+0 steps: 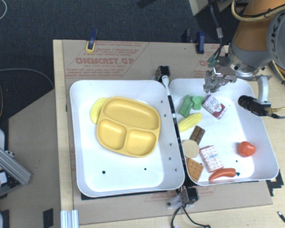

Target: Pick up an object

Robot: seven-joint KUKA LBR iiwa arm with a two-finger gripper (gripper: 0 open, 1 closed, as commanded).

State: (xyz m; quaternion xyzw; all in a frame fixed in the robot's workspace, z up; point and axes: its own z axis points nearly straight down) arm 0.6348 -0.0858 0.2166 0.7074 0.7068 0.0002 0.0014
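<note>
The gripper (213, 85) hovers above the right bin (266, 148); whether it is open cannot be told. It should centre over the small carton (213, 106) before descending.

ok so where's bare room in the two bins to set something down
Left bin: bare floor along the near edge and near-left corner, in front of the yellow tray. Right bin: an open patch in the middle, between the corn, the tomato and the red packet. Crowded along the divider, from the green toy down to the sausage.
</note>
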